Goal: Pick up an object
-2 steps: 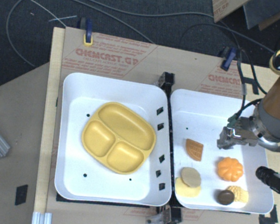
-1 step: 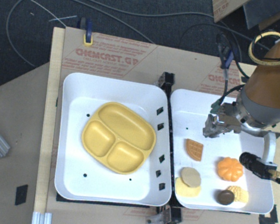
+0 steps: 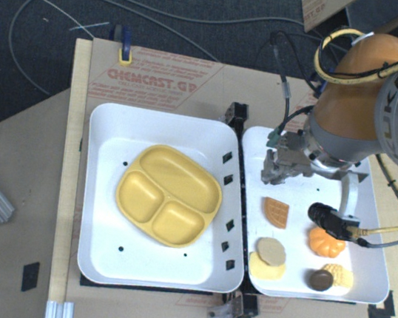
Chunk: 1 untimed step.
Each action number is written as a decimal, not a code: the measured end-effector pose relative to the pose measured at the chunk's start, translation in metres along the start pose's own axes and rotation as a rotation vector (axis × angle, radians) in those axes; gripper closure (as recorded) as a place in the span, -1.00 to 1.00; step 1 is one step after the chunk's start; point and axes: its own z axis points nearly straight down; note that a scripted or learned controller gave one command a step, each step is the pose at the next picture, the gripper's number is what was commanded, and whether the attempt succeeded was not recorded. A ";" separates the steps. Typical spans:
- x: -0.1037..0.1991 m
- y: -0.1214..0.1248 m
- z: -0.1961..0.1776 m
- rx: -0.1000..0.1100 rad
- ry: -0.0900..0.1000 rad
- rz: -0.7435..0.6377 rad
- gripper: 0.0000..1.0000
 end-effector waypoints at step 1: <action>0.045 0.012 0.006 0.001 -0.001 0.002 1.00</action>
